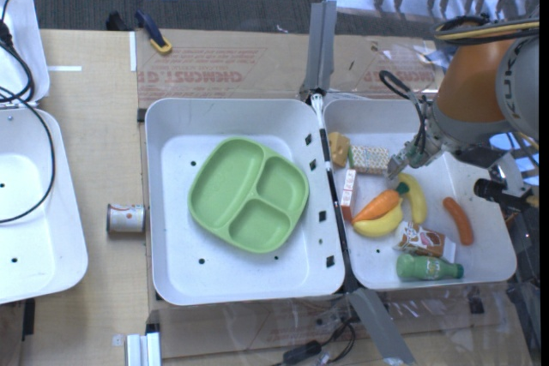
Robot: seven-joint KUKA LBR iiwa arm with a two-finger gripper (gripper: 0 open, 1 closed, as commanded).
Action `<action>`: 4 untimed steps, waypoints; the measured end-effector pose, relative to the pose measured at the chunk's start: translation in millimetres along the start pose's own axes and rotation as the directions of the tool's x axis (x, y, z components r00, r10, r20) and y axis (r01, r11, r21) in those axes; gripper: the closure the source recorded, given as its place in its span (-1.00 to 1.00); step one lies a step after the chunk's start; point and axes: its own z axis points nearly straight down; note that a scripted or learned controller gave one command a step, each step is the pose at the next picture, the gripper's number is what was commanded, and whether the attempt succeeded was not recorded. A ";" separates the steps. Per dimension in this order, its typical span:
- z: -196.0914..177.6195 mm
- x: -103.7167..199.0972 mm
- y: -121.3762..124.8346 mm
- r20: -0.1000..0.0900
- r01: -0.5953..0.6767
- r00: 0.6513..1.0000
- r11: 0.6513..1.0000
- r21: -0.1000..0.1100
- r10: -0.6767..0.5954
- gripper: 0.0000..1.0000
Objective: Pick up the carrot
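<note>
Not yet lifted: carrot (pixel 377 205) lying in right bin (pixel 489 270) against banana (pixel 396 215), just below-left of jaws, whose opening cannot be told.

You see a matt green plastic plate (pixel 249 195) in a smooth white plastic bin (pixel 163 210). The carrot (pixel 377 205) and banana (pixel 415 198) look like glossy plastic. The bench (pixel 94 73) looks like pale wood.

Two white bins sit side by side on a bench. The left bin (pixel 163 184) holds a green divided plate (pixel 249 195). In the right bin (pixel 489 261), the gripper (pixel 403 163) hangs just above a carrot (pixel 377 205) lying against a banana (pixel 403 210); a green bottle (pixel 427 268) lies near its front edge.
</note>
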 end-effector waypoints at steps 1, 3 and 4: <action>0.0 0.2 0.2 0.000 0.001 1.000 1.000 0.000 -0.001 -1.00; -1.8 41.6 -32.7 0.004 0.055 0.998 0.998 -0.005 -0.055 1.00; -1.7 41.8 -32.7 0.004 0.056 0.998 0.998 -0.005 -0.056 -1.00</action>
